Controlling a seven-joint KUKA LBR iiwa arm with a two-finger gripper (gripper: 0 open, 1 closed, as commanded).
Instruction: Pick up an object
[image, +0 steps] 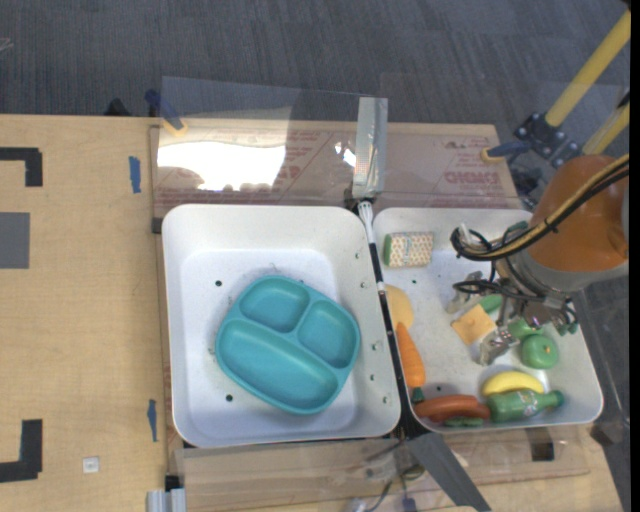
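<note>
Hand (512, 325), grip unclear, hangs over right bin (590, 370) of toy food; left bin (190, 250) holds teal tray (288, 343).

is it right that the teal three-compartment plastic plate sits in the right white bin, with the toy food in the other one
No. The camera view shows the teal three-compartment plastic plate in the left white bin; the toy food, such as the yellow plastic banana, lies in the right white bin.

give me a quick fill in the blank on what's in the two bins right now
1. The teal divided plate lies in the ____ bin as the camera sees it.
2. The plate has ____ compartments.
3. The toy carrot is ____ in colour.
4. The gripper hangs over the right bin, next to the ____ apple.

Missing words: left; three; orange; green
</note>
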